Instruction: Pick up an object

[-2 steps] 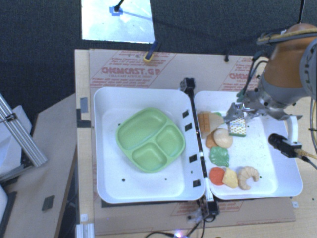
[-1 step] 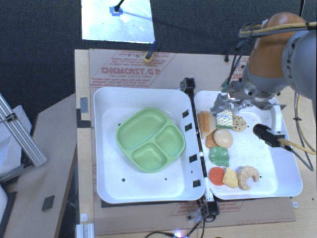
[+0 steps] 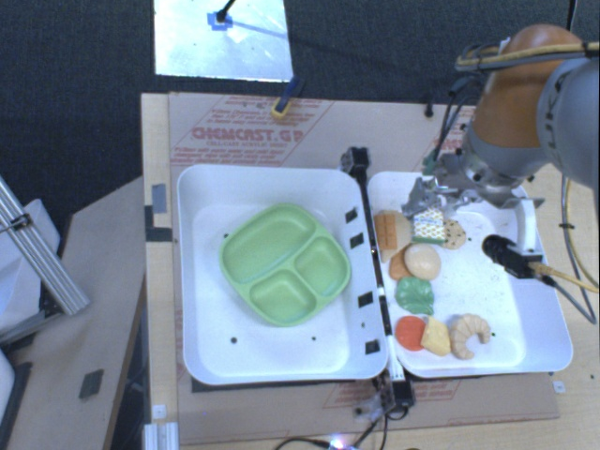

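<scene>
bins sit side by side mid-frame: the left bin [image 3: 202, 279] holds a green divided plate [image 3: 284, 263], while the right bin [image 3: 539, 331] holds toy food along its left side, namely a bread roll [image 3: 391, 230], checkered piece [image 3: 429, 224], cookie [image 3: 455, 234], egg [image 3: 422, 262], green vegetable [image 3: 414, 294], tomato [image 3: 410, 332], cheese wedge [image 3: 436, 337] and croissant [image 3: 469, 334]. gripper [image 3: 428, 198] hovers over the checkered piece; how far it is open cannot be told. cardboard [image 3: 248, 131] at upper centre reads "chemcast".

A divided plate [image 3: 284, 263] lies in the left bin [image 3: 202, 345]; toy foods [image 3: 421, 284] cluster, seemingly touching, in the right bin [image 3: 534, 331].
</scene>
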`<state>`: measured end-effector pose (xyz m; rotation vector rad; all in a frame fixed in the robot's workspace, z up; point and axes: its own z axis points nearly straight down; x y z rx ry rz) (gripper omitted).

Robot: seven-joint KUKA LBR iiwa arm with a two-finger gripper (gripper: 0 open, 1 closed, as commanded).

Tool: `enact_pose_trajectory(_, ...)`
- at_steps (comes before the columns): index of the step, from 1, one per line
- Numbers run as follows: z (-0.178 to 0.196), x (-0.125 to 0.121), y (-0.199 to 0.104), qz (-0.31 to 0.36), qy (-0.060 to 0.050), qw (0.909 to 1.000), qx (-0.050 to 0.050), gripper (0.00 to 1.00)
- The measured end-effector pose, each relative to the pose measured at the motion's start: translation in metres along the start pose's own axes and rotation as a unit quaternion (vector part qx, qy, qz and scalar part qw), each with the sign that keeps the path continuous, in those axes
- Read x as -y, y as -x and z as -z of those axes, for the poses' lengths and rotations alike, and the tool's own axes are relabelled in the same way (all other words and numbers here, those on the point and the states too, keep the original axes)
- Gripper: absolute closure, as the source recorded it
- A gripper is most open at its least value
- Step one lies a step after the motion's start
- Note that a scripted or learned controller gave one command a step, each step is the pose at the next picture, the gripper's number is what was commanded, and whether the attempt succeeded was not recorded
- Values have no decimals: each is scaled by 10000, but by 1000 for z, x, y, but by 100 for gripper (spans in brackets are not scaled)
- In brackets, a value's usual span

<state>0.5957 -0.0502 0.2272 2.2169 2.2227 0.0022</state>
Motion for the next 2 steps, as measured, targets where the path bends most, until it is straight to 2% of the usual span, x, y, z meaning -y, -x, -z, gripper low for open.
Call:
enact_pose_trajectory(1, 6, 10, 7, -10, -9, 10000, -4, 100)
enact_pose_trajectory(2, -12, 13, -2, 5, -8, 10000, -1, 100)
